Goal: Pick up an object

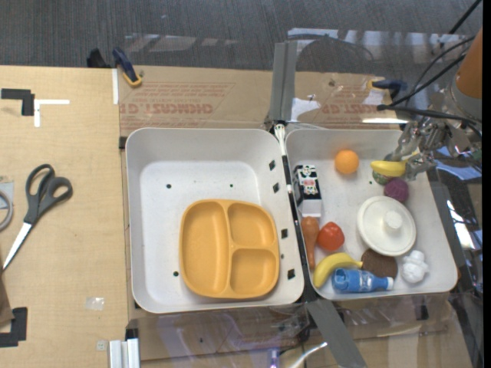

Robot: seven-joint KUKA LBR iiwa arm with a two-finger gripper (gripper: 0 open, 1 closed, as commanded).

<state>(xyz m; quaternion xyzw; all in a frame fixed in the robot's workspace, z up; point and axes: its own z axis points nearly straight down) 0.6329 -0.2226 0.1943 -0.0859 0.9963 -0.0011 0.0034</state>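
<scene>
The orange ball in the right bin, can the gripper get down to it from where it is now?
Probably yes. The orange ball sits apart from its neighbours on bare bin floor, nothing lies over it, and the gripper hangs near the same far end of the right bin.

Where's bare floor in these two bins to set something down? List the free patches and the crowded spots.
Free: the left bin behind and left of the yellow divided plate; a small patch in the right bin between the black-and-white box, orange ball and white lid. Crowded: the right bin's near edge, around the banana and blue bottle.
</scene>
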